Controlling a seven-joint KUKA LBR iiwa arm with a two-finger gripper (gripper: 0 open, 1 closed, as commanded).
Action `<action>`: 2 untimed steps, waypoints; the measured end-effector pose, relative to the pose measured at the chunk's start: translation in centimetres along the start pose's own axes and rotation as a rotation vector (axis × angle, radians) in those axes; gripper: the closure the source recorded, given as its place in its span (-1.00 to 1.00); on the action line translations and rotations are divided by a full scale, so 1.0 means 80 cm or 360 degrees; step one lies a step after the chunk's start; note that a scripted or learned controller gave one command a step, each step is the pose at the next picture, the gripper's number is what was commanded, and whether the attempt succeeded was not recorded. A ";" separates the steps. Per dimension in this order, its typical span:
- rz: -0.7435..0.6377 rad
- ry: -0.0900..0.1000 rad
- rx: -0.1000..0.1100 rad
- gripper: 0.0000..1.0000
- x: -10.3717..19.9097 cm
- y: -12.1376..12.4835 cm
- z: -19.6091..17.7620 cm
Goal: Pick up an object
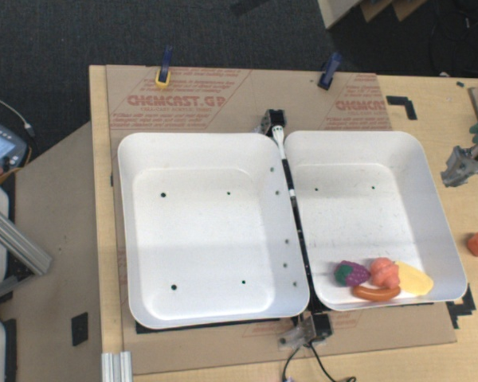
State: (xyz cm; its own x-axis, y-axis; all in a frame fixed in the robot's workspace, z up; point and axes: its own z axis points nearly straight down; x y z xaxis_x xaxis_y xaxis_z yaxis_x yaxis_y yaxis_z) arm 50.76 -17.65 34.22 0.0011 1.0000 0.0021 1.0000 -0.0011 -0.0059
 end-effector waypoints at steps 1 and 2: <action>-0.0002 -0.0007 -0.0016 1.00 -0.001 0.002 -0.017; -0.0002 -0.0010 -0.0021 1.00 -0.001 0.003 -0.030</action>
